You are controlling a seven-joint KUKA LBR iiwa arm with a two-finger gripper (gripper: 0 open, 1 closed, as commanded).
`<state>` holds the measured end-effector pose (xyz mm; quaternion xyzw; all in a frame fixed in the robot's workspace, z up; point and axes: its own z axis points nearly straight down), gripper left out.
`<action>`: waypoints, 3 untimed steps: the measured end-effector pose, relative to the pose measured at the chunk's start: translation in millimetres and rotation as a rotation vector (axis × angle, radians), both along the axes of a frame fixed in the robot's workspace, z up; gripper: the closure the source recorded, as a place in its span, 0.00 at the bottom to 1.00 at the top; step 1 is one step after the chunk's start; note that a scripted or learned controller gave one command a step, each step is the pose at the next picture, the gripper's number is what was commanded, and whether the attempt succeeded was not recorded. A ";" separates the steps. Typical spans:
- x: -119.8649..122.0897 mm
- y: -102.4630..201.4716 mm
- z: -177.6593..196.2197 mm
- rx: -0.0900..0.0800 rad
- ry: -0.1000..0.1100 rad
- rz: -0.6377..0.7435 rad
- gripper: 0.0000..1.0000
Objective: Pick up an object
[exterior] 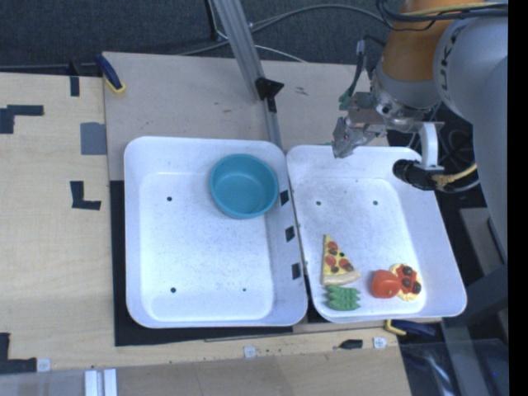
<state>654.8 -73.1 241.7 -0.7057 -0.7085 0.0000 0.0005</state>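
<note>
Camera view: the tool (345, 145), nothing visibly in its grip, hovers over the far rim of the right bin (429, 221), where a pizza slice (336, 261), green toy (343, 298) and red toy (394, 282) lie at that bin's near end.

Bowl (243, 186) in left bin (148, 221); pizza slice (336, 262) in right bin (429, 229).

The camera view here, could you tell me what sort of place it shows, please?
Probably a robot-grasping test bench in a lab: two white bins side by side, toy food such as a pizza slice, and a KUKA arm reaching in.
</note>
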 end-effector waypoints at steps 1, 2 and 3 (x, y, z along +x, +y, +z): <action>-6.8 50.3 -13.2 0.000 0.001 0.000 1.00; -6.7 93.1 -16.2 0.000 0.000 0.000 1.00; -10.8 146.1 -4.4 0.000 -0.001 0.001 1.00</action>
